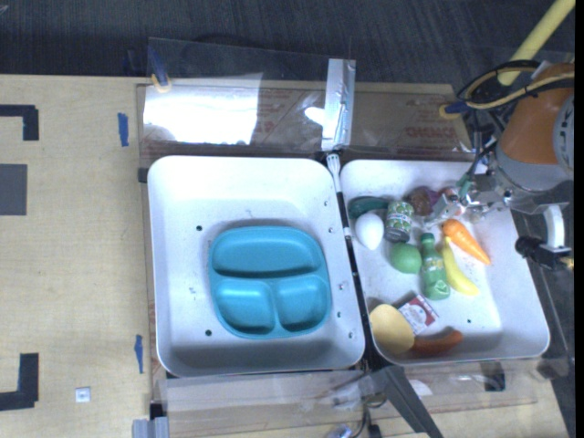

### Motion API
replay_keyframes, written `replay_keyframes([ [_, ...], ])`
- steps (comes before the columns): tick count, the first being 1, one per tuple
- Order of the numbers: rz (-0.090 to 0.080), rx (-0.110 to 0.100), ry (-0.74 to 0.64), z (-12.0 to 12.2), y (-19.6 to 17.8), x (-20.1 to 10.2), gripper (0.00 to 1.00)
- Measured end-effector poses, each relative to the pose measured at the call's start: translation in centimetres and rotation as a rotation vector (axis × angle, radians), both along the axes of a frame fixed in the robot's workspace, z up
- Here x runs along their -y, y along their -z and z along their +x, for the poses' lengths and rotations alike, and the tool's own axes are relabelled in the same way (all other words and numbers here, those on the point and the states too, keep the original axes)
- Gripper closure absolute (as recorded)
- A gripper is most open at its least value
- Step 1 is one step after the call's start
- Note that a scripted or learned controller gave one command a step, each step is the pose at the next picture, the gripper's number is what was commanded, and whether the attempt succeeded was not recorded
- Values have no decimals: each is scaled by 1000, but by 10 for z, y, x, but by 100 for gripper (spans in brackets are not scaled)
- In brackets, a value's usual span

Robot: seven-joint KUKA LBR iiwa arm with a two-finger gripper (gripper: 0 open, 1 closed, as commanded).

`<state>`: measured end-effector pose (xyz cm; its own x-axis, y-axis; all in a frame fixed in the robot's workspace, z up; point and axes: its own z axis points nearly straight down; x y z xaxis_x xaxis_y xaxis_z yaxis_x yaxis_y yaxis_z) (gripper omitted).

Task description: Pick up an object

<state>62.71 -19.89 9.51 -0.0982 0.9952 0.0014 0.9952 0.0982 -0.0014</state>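
End effector (474,192) sits by the toy carrot (465,241), can't tell its state. Carrot looks light, slick plastic; grab mid-body.

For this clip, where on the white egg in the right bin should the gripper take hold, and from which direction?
Best guess: grip the white egg across its narrow middle, coming straight down from above. It lies close to the right bin's left wall, with a dark green item just behind it and a small can to its right, so a sideways approach looks blocked. Its smooth roundness may let it slip.
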Motion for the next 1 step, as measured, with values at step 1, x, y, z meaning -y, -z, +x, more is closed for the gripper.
replay_keyframes([
  [1,12,-2,109,-16,-16,13,0],
])
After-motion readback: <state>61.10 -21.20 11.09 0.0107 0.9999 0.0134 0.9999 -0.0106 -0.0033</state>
